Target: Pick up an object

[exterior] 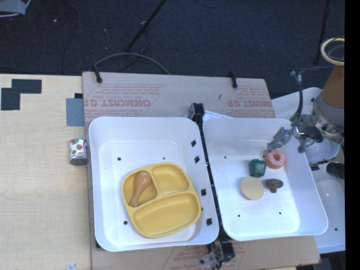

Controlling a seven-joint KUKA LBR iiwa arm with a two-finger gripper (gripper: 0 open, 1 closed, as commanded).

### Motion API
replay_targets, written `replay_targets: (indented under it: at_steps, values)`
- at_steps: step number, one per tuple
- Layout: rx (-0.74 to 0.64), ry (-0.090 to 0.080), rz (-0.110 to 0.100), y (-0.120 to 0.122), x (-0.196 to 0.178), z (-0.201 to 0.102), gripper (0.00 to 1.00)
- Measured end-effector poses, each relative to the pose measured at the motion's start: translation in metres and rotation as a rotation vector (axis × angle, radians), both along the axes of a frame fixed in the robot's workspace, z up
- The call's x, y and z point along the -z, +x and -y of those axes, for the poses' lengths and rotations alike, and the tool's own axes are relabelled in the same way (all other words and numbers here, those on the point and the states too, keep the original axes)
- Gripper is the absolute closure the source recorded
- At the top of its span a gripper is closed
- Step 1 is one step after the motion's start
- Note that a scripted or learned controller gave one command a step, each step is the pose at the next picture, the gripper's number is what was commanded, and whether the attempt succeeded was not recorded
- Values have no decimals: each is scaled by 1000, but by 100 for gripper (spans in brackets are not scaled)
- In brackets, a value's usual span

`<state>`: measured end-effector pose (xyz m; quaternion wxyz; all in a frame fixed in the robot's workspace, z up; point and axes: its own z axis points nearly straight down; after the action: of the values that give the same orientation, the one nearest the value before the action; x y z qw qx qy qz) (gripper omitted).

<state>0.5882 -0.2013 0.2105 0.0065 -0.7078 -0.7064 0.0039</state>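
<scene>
Jaws apart, gripping nothing, above four small objects: pink ring, green cup, cream disc, brown piece.

One camera, fixed above my bench, looking down at a slant. Far enough back to take in both bins whole: left bin and right bin side by side mid-frame. Beyond them, at the top of the frame, dark floor with cables. Bench top runs off the left edge. My arm enters from the view's right, cut by the frame there.
</scene>
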Motion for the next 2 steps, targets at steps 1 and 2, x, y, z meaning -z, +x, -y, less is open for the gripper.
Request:
replay_targets:
  at_steps: [1,2]
  values:
    - [-2,-3,12,3,-7,0,0]
    - [-3,-2,9,4,36,0,0]
